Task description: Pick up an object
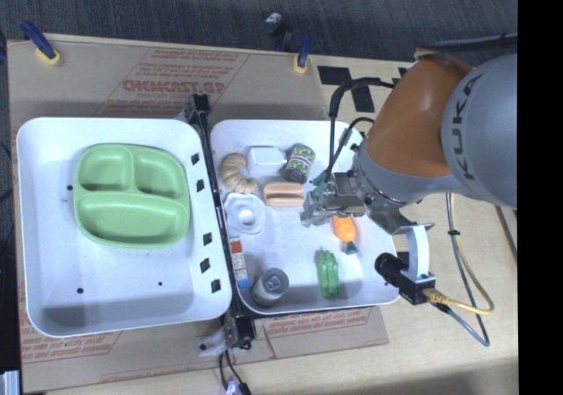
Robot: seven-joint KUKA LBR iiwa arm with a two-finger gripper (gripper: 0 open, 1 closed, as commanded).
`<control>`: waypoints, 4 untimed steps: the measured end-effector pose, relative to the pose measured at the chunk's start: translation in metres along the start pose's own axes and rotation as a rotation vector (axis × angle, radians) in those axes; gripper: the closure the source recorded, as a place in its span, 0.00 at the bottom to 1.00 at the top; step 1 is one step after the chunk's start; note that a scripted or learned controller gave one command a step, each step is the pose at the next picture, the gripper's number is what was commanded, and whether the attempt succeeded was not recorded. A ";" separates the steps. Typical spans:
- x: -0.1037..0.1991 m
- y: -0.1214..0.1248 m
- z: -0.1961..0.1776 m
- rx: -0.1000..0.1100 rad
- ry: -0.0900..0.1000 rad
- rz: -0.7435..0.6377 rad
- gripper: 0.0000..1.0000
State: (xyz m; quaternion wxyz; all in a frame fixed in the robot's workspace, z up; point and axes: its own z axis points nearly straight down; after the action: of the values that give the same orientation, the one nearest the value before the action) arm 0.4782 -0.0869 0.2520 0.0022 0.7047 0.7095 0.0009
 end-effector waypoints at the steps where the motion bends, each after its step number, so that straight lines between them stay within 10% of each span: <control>1: -0.077 0.002 0.053 0.007 0.001 0.002 1.00; 2: 0.003 -0.001 0.019 0.004 0.001 -0.002 1.00; 3: -0.059 -0.004 0.119 0.009 0.002 0.001 1.00; 4: 0.011 0.000 -0.011 -0.001 0.001 -0.001 1.00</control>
State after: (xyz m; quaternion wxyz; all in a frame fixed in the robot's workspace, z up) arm 0.4785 -0.0762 0.2630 0.0023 0.7044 0.7098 0.0018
